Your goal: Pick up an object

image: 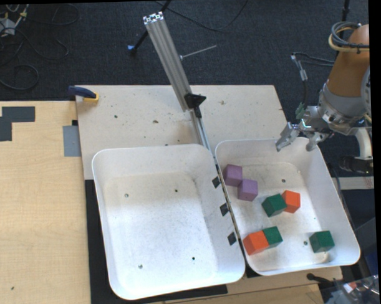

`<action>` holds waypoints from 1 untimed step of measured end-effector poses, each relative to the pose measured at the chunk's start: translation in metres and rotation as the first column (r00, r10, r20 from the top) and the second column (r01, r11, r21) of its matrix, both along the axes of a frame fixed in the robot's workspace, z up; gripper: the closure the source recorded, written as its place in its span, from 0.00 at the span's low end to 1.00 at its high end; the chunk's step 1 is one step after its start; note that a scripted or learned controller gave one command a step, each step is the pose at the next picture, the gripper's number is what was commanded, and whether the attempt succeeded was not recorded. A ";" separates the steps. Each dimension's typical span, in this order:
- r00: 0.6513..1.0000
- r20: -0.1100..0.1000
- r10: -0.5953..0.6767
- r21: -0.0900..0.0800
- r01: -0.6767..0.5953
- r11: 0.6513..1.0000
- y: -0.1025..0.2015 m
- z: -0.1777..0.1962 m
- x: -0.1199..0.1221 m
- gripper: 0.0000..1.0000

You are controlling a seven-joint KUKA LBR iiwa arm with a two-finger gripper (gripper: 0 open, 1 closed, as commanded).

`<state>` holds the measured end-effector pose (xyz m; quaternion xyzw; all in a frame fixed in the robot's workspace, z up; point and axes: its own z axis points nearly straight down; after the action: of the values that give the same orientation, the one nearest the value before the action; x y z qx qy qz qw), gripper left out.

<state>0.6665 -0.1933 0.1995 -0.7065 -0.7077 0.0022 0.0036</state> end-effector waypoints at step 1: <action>1.000 0.004 0.004 -0.002 -0.004 1.000 0.000 0.003 0.001 0.00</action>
<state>0.6677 -0.1928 0.2029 -0.7053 -0.7089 0.0013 0.0016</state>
